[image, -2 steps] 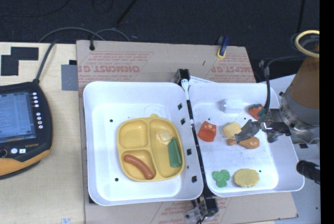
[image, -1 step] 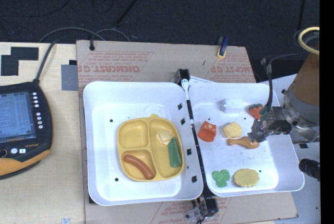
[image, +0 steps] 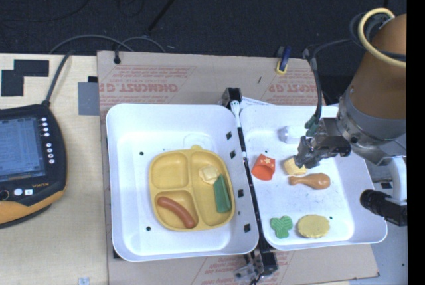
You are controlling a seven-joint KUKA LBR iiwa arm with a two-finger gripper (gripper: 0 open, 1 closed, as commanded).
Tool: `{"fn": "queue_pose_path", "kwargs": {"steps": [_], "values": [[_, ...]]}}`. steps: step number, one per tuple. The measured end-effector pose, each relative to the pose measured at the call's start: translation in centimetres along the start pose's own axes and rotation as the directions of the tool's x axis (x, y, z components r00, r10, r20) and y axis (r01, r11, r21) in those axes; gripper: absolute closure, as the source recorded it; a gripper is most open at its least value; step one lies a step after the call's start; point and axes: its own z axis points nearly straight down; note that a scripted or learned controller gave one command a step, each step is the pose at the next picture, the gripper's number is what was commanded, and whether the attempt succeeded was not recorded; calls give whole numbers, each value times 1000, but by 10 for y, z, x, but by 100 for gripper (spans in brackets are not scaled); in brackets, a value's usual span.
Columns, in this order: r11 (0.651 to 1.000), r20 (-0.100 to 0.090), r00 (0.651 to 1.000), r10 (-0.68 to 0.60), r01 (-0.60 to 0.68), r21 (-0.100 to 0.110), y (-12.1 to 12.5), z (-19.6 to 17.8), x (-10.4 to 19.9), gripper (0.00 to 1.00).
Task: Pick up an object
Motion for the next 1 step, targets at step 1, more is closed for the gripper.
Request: {"fn": "queue_pose_path", "kwargs": {"steps": [1], "values": [[1000, 1, 1000, 1, -1, 1, 13, -39, 82, 100]]}}
